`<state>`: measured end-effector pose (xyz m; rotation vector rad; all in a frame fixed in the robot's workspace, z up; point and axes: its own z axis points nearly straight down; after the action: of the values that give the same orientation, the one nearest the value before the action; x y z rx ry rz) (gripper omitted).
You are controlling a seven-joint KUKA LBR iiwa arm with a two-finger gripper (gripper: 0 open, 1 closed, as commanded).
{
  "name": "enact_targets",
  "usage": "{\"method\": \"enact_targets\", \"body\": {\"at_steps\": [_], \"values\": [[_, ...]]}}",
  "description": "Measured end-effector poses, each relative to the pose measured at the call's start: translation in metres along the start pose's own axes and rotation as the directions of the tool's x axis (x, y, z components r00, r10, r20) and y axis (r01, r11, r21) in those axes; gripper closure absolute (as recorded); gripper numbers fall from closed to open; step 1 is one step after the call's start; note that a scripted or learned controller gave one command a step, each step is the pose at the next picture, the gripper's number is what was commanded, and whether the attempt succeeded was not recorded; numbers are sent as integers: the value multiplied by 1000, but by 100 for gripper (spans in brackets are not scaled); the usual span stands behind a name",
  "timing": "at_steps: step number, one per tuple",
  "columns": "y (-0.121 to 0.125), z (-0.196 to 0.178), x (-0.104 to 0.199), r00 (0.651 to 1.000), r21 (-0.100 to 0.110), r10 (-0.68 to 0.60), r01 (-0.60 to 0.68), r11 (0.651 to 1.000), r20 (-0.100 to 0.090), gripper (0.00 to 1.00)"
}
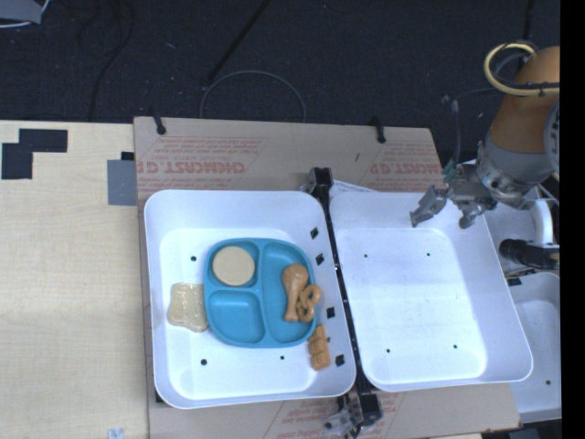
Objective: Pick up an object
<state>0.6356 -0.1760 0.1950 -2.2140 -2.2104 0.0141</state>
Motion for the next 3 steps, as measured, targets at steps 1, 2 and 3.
{"method": "enact_targets", "body": {"at_steps": [1, 2, 3], "values": [[3, -9, 0, 1000, -15, -2, 2, 1000, 3, 0], [-1, 35, -3, 1000, -9, -2, 2, 1000, 2, 0], [-6, 83, 5, 1000, -10, -3, 3, 1000, 1, 0]]}}
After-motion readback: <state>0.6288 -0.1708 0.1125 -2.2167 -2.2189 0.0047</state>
